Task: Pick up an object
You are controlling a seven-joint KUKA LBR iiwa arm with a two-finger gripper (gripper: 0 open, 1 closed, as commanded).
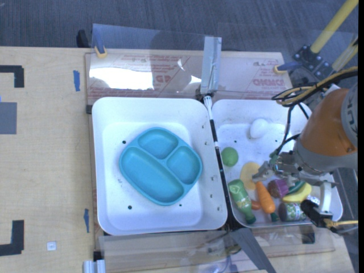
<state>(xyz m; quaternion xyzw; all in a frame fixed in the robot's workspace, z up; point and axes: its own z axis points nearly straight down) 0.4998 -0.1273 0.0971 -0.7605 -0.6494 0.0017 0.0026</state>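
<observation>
Camera view: a pile of small toy foods is seen in the right bin — an orange carrot, a green bottle, a yellow banana and a purple piece lie close together near the front edge. A green ball and a white egg are set apart, further back. The gripper is lowered just above the pile; its grip cannot be told. A blue divided plate is held in the left bin.

pale wooden bench with blue tape marks, grey carpet floor beyond
</observation>
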